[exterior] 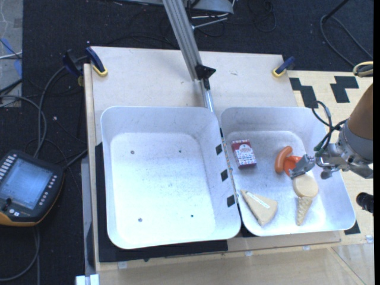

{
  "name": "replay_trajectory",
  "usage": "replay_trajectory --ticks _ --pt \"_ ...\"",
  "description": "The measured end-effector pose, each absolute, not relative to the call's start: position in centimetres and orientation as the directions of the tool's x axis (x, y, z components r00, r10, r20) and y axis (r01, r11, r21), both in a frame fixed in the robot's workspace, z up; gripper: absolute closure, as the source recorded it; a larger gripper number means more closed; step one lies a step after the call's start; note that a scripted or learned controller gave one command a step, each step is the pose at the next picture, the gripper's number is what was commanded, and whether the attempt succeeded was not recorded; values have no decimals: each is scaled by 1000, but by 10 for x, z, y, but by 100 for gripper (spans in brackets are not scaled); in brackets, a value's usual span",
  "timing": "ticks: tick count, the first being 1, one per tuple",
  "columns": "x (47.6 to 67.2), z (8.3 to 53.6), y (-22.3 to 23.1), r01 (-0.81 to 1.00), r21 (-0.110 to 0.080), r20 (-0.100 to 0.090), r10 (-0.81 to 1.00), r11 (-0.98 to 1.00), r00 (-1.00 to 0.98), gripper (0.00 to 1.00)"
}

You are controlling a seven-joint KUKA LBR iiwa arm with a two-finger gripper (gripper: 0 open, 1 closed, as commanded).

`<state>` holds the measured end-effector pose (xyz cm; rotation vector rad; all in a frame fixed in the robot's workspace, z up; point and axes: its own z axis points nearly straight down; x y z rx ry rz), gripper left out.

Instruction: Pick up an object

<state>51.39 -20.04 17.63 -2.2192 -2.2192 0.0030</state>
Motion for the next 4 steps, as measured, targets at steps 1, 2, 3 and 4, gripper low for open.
replay_trajectory --ticks 1,2,3,4 --pt "521 120 -204 1000 -5 1 1000 0 0 0" --pt "523 132 -204 1000 0 0 1000 0 0 100" --pt "521 177 -197 1000 4 -1 1000 1 -1 100" --pt "513 228 -195 1000 4 -1 1000 0 0 100"
